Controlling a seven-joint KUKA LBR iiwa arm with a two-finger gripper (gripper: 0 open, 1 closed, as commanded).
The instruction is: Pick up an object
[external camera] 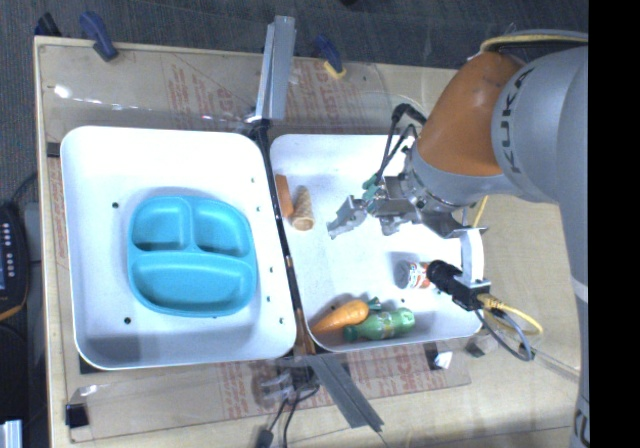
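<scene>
We see the grey arm (520, 126) reaching over the right bin (330, 161), beside the left bin (90, 236) holding a blue divided plate (192, 254). Its gripper (345, 218) hangs with fingers spread and nothing between them, near a cork-like piece (302, 208). A green bottle (382, 324) and carrot (341, 315) lie by the near wall

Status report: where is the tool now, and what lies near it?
Tool above the right white bin, nothing between its fingers. Orange carrot and green bottle at near wall. Brown cork-like cylinder beside tool.
</scene>
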